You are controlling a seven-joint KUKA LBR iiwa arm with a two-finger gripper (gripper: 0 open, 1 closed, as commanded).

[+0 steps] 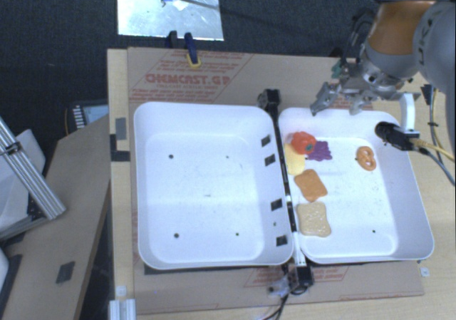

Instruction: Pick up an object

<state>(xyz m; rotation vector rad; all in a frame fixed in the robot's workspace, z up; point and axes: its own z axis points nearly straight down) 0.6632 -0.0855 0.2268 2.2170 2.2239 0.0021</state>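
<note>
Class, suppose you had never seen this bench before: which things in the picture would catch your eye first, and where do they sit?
The grey arm with its orange band looms at the upper right, its claw above the far rim of the right-hand shallow white bin. Next comes the bright cluster along that bin's left side: a red-orange rounded toy, a purple piece, an orange slab and a pale beige slab.

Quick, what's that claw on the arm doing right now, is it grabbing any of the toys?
Gripper: open, holding nothing, hovering above the far rim of the right bin.
</note>
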